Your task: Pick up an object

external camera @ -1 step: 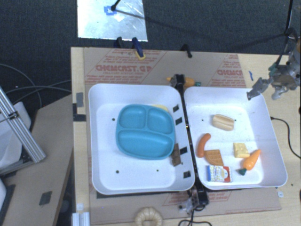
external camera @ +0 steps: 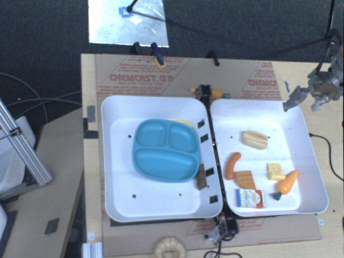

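carrot (external camera: 287, 183): orange, green-tipped, being seen lying in right bin (external camera: 312, 144) | tool (external camera: 304, 98): being held spread, ungripping, above bin's far-right corner

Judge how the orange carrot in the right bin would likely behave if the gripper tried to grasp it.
The carrot looks like smooth moulded plastic, so probably light, stiff and a bit slippery. Its tapered, rounded body may squirt out of a pinch or roll. The cheese cube lies close beside it and could get nudged.
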Controlling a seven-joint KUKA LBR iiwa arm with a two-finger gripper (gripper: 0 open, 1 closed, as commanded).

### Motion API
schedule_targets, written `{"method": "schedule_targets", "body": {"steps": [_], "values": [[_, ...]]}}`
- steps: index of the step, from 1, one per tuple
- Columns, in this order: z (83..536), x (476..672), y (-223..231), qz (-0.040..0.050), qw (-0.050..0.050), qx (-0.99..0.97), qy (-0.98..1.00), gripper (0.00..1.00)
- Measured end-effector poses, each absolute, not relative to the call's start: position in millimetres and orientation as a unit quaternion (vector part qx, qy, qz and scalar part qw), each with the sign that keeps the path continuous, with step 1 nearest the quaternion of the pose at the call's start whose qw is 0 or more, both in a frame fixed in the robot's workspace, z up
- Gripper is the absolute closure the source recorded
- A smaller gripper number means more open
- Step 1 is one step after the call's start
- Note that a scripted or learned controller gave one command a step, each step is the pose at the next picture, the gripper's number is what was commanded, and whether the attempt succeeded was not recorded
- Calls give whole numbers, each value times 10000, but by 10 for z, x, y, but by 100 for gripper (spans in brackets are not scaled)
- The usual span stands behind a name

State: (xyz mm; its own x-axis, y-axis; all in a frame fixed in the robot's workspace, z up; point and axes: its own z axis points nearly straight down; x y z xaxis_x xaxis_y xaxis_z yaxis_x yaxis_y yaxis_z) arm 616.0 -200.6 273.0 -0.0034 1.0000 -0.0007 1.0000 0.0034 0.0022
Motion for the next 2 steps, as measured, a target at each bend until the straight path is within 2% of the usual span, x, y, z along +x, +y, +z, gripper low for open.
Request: {"method": "schedule_targets", "body": {"steps": [1, 2], "values": [[2292, 6233, -2009, -3, 3, 7057, 7085, 0], [1846, 6182, -2060, -5, 0, 7067, 7075, 0]]}}
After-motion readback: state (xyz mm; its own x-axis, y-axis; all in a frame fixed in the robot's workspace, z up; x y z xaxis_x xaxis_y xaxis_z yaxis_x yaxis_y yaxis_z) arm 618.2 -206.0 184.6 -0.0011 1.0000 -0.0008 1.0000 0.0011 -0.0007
